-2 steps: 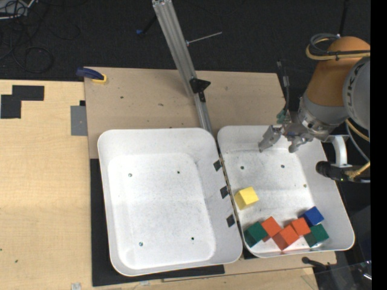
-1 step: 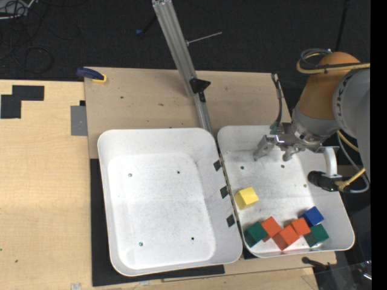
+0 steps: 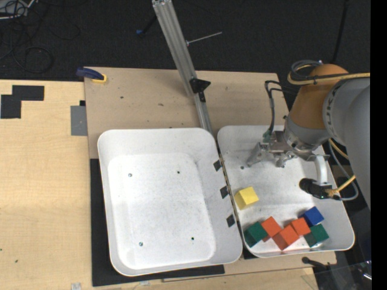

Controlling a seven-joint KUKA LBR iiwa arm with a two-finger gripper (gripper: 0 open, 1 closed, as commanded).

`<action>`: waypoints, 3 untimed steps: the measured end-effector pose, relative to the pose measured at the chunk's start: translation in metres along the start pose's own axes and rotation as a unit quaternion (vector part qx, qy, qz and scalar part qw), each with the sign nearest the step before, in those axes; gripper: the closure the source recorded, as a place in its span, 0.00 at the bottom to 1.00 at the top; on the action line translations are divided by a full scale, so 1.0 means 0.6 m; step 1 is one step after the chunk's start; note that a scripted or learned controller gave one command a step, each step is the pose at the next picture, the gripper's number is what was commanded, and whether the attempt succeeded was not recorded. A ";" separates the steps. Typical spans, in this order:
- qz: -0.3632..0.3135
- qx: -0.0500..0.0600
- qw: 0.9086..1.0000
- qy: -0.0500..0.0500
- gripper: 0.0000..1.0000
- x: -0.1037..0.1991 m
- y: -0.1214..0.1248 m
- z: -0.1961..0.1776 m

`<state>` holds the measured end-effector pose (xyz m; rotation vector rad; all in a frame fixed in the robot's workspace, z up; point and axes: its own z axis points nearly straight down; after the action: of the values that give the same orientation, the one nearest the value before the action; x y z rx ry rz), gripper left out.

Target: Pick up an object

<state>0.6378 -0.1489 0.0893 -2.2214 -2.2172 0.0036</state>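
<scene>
I see the gripper (image 3: 257,157) over the right bin's (image 3: 261,136) far half; can't tell its state. Yellow block (image 3: 246,197) near the left wall, other blocks (image 3: 289,229) clustered by the near edge, well apart from it.

No text, label, brand, number or sign can be read anywhere: not on the white bins (image 3: 115,144), the coloured blocks (image 3: 284,229), the arm (image 3: 314,104) or the table (image 3: 42,180).
</scene>
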 end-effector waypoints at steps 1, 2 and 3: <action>0.001 0.000 1.000 0.000 1.00 -0.001 0.000 -0.019; 0.002 -0.004 1.000 -0.001 1.00 -0.012 0.009 -0.121; -0.001 -0.004 1.000 -0.001 1.00 -0.014 0.010 -0.201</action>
<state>0.6442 -0.1572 0.2098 -2.2234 -2.2240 -0.0034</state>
